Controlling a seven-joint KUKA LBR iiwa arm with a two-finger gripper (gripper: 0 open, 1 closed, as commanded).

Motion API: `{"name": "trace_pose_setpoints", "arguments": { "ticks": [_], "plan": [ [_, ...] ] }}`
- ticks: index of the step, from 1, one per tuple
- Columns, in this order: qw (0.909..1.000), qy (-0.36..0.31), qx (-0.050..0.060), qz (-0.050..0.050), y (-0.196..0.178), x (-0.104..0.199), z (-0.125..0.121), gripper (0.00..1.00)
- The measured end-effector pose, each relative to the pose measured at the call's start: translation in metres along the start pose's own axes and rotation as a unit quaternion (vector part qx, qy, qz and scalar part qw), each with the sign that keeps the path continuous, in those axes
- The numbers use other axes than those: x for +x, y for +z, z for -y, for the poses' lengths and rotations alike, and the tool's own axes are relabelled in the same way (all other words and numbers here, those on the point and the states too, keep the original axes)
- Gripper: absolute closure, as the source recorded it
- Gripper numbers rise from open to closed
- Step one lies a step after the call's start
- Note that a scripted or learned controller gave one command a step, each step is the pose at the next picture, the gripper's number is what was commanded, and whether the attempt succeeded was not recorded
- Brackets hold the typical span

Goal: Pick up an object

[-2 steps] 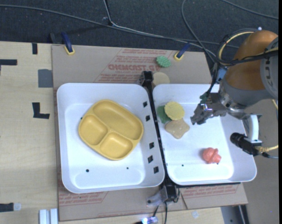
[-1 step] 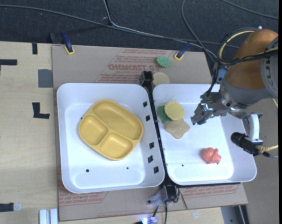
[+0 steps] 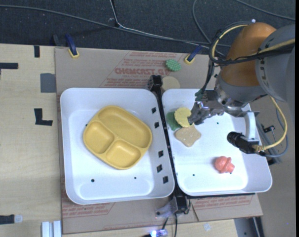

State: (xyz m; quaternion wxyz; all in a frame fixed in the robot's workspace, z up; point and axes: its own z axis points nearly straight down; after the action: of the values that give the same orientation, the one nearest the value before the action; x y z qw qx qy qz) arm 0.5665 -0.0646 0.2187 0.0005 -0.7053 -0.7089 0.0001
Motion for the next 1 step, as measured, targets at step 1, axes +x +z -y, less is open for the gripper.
{"name": "trace_pose_setpoints", "arguments": {
  "ticks": [1],
  "plan": [
    [1.0000, -0.001, 0.000, 0.000, 0.0098, 0.0476, -0.0250, 1.00]
  ]
}}
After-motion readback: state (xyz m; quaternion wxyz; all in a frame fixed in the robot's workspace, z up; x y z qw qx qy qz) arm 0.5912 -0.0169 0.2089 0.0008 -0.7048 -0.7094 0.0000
